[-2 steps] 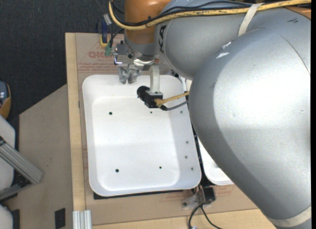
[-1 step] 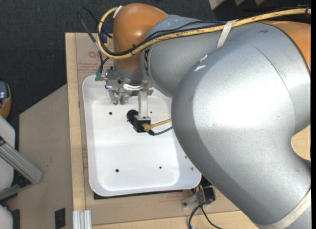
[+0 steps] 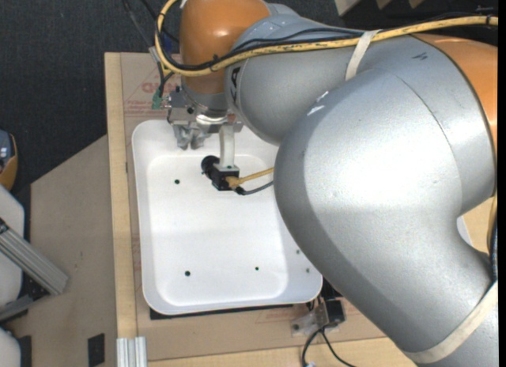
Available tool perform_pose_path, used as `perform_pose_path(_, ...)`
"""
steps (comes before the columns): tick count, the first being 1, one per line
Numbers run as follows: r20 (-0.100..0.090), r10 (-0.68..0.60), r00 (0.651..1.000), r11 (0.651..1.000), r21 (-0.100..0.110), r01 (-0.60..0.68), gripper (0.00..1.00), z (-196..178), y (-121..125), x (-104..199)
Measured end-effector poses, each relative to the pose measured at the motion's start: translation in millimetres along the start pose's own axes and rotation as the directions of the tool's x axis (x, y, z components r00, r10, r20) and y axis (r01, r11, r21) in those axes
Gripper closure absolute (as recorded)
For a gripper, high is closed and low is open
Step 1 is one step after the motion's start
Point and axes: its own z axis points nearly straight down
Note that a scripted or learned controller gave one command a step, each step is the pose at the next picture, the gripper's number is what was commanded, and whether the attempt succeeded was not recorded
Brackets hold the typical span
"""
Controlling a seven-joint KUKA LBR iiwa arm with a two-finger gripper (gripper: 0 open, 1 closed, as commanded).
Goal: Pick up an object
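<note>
My gripper (image 3: pixel 188 134) hangs over the far left corner of the white bin (image 3: pixel 158 223), close to its back wall. Above it sit the orange wrist band (image 3: pixel 213 25) and the grey arm (image 3: pixel 371 160), which reaches in from the right. The bin floor that shows is plain white with three small dark dots (image 3: pixel 186 273). The arm hides the bin's right side and everything beyond it.
The bin rests on a brown cardboard-coloured bench (image 3: pixel 118 199) with dark floor around it. A grey metal rail (image 3: pixel 32 259) lies off the bench at the lower left. A small cable and connector (image 3: pixel 328 314) sit at the bin's near right corner.
</note>
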Motion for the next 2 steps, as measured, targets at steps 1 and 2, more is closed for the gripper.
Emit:
perform_pose_path(1, 0.003, 0.001, 1.000, 1.000, 0.011, -0.001, 1.00, 41.0, -12.9, -0.7)
perform_pose_path(2, 0.002, 0.002, 1.000, 1.000, 0.011, -0.002, 1.00, 38.3, -62.2, -0.3)
